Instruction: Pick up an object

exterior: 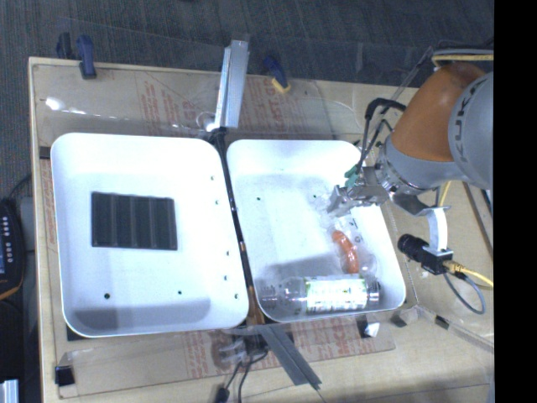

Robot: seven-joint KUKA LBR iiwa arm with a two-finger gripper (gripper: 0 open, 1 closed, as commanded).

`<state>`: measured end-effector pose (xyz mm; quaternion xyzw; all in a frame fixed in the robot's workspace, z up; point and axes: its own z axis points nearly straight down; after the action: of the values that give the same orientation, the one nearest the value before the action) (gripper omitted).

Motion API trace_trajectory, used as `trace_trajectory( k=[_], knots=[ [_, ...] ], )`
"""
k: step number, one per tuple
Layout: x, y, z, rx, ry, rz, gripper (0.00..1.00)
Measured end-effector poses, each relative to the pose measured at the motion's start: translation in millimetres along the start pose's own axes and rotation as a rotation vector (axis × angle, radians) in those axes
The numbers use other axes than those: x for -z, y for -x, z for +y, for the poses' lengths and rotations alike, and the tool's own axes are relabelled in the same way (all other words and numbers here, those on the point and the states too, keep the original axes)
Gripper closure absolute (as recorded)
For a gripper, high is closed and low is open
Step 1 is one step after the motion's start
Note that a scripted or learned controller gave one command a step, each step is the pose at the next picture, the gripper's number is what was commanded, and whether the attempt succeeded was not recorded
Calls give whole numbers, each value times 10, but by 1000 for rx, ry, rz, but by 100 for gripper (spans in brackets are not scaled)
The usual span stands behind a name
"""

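Gripper [338, 201] of the grey arm [440, 128], orange-banded above the wrist, hangs low over the right bin [285, 162], reaching in from the right edge of the bench [126, 86]; whether anything sits between its tips cannot be told from this slanted overhead view, nor how far apart they stand. Just below it, near the bin's right wall, lies an orange object in a clear wrapper [346, 251], apart from the gripper. Along the bin's near wall rests a clear bottle with a green and white label [321, 295], lying on its side, its cap end toward the left bin. The left bin [75, 158] sits touching the right one along their shared edge and bears a dark rectangular ribbed pad [134, 221] on its floor. A grey metal bar [230, 82] stands at the far junction of the two bins, and blue clamps [85, 55] grip the bench's far edge. Cables [466, 271], one yellow, trail across the bench to the right of the bins beneath the arm.
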<state>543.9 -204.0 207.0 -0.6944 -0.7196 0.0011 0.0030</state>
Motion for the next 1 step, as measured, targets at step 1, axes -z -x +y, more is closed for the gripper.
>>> trace_trajectory(
  k=[1],
  knots=[
    [-595,46,-400,-117,1,-1,100]
  ],
)
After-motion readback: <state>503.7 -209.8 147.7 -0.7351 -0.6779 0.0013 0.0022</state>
